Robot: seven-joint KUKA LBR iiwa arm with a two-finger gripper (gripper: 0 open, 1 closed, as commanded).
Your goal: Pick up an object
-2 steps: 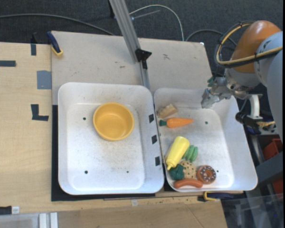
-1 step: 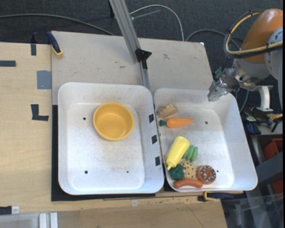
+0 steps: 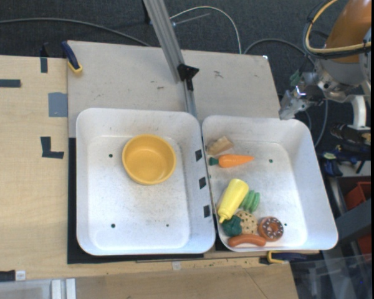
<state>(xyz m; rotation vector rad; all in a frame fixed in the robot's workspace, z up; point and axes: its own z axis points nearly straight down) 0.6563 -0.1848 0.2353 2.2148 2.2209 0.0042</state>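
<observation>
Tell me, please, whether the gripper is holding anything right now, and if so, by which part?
Nothing is held. The gripper sits above the right bin's upper right corner, with no object between its fingers; the toy food lies in the bin.

No text, label, brand, number or sign can be read anywhere on the bench, the bins or their contents.

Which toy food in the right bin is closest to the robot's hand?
The orange carrot. It lies near the top of the right bin, on the side where the hand hovers. The yellow bottle, donut and sausage sit lower down, farther away.
</observation>
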